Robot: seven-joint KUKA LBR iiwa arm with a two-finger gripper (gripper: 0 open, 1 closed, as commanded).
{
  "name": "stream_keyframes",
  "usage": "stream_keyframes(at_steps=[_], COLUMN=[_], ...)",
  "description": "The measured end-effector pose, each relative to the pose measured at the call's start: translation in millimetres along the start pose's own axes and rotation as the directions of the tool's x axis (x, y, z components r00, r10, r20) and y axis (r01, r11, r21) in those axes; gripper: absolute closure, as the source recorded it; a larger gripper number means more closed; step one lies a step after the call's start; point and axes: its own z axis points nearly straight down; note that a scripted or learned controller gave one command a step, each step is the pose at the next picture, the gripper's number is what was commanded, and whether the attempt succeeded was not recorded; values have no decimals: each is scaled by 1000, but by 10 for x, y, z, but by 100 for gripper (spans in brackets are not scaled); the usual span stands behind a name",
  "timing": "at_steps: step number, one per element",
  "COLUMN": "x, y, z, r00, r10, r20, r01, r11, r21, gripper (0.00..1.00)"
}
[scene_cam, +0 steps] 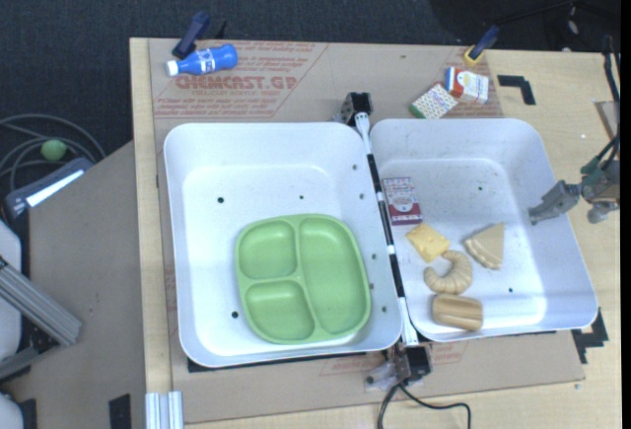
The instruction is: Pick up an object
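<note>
The right bin (513, 146) holds several toy foods. A small red and white carton (401, 199) lies by its left wall. Below it are a yellow cheese wedge (428, 242), a croissant (450, 271), a tan bread wedge (486, 246) and a bun (455, 311). My gripper (574, 210) hangs over the bin's right rim, well to the right of the food. It is open, with nothing between its fingers (548, 204).
A green divided plate (301, 277) fills the front of the left bin (197, 180). On the bench behind the bins lie a blue and white bottle (204, 60) and small cartons (450, 94). A clamp (357, 106) sits where the bins meet.
</note>
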Motion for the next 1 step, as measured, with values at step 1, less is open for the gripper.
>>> stream_keyframes(at_steps=[1], x=[695], y=[831], z=[443], r00=[1000], r10=[-2], r20=[-1], r01=[2], r11=[1000], r21=[-1], gripper=[0])
